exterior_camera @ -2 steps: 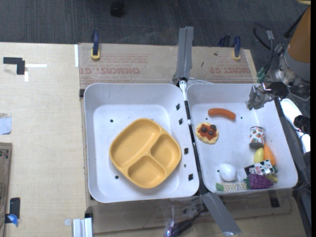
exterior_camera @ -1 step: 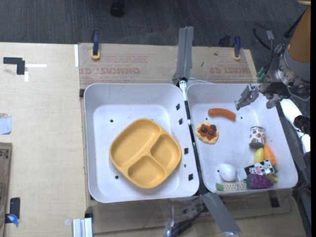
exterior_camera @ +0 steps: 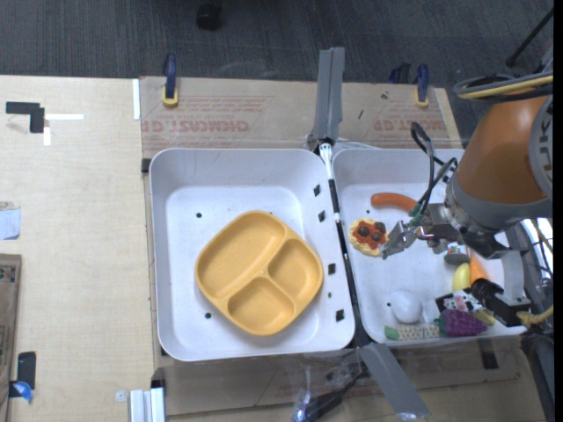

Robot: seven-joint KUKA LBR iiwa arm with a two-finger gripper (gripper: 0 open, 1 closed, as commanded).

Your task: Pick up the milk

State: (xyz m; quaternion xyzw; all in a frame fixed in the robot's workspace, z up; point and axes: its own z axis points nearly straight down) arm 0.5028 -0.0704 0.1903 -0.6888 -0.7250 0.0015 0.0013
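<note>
1. The arm [exterior_camera: 501, 161] is reaching in from the right over the right bin [exterior_camera: 352, 310]. Its orange band is sitting above that bin's right half.
2. The gripper [exterior_camera: 398, 238] is hanging over the middle-left of the right bin, its tip just beside the pizza toy [exterior_camera: 368, 235].
3. Gripper state: I cannot tell whether it is spread or pressed together, as the metal parts are blurring into each other at this angle. Nothing is showing pinched in it.
4. Milk: I cannot tell for sure which item it is, and two are looking plausible.
   - A white rounded item [exterior_camera: 405, 306] is lying near the right bin's front wall, apart from the gripper and nearer the camera.
   - A small black-and-white item [exterior_camera: 456, 303] is lying further right, touching the purple grapes [exterior_camera: 463, 323].
   - Both are resting on the bin floor.
5. Other items are lying in the right bin.
   - An orange-red sausage [exterior_camera: 393, 201] is lying towards the back, near the pizza toy.
   - A yellow piece [exterior_camera: 461, 277] and an orange piece [exterior_camera: 478, 269] are sitting side by side under the wrist.
   - A pale green strip [exterior_camera: 413, 332] is lying along the front wall.
6. The left bin [exterior_camera: 167, 262] is holding a yellow divided plate [exterior_camera: 258, 273], which is lying flat and turned at a slant.
</note>
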